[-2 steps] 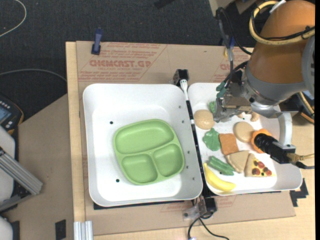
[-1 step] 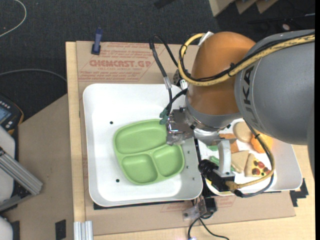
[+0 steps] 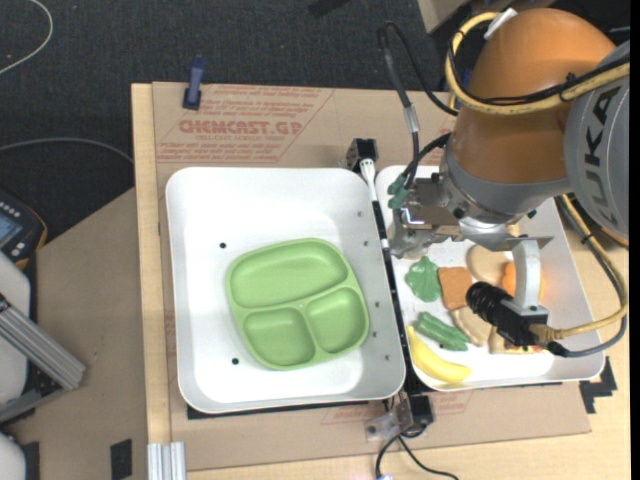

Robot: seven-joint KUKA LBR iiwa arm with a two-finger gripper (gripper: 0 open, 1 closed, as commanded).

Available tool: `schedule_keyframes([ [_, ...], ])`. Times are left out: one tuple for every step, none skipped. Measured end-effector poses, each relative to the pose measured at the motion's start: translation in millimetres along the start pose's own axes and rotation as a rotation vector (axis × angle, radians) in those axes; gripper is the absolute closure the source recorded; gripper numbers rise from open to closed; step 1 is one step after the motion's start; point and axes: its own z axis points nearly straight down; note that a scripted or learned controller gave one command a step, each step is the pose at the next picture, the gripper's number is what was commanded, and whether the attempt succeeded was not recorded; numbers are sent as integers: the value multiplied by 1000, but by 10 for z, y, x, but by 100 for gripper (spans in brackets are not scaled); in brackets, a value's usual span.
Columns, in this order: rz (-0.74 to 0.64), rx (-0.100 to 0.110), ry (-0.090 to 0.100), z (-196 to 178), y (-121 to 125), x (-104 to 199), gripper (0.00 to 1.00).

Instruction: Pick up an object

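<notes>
On bench (image 3: 250, 423), two white bins (image 3: 200, 268), dark floor (image 3: 90, 58).

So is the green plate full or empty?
Empty. The green plate lies flat in the left bin, and all three of its compartments show bare green.

We had one fixed camera above the bench (image 3: 260, 118), looking down at a slant on both white bins (image 3: 200, 228) from fairly near; the arm (image 3: 530, 98) came in from the right, close to the lens.
</notes>
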Motion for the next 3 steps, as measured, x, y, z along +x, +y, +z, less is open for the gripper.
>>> schedule_keyframes([
  [-13, 2, 3, -242, -101, 669, 100],
  [-7, 2, 1, -334, -91, 632, 100],
  [-10, 21, -2, 1588, -159, 1397, 100],
])
